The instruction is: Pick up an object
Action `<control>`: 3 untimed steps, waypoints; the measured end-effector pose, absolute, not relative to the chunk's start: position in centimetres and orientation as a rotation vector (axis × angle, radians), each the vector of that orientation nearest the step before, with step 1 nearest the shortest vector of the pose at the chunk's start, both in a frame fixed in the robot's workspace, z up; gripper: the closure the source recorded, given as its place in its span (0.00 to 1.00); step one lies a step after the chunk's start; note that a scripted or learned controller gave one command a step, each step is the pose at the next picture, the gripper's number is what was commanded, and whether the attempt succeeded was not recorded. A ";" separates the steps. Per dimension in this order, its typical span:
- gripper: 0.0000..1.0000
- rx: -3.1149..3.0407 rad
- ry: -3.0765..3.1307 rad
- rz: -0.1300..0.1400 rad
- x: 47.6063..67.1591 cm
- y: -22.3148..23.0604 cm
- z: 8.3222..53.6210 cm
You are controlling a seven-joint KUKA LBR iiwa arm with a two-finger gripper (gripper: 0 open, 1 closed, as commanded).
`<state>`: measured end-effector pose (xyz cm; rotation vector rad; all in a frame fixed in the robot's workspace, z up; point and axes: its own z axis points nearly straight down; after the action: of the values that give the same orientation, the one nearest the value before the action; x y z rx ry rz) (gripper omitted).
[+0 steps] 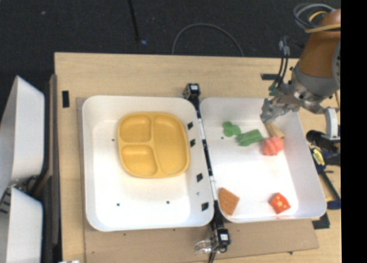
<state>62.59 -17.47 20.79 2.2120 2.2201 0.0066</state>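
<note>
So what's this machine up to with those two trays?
A robot arm reaches in over the right bin, its end effector hanging near the bin's far side, just above a pink toy and a green toy. An orange wedge and a red block lie nearer. The left bin holds a yellow plate.

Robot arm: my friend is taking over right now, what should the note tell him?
Gripper: low over the right bin's far right corner, nothing seen held; fingers unclear.
Right bin: green toy and pink toy just below the gripper, orange wedge near the front left, red block near the front right.
Left bin: yellow tray.
Done: nothing picked up.
Left: grab one toy; the pink one looks closest.
</note>
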 end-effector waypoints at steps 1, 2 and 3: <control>1.00 2.213 2.226 0.003 62.7 -17.6 22.8; 1.00 2.216 2.225 0.000 61.5 -13.7 22.9; 1.00 2.213 2.229 0.003 60.7 -7.5 23.0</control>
<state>60.72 -7.53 22.96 2.2130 2.2288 0.0033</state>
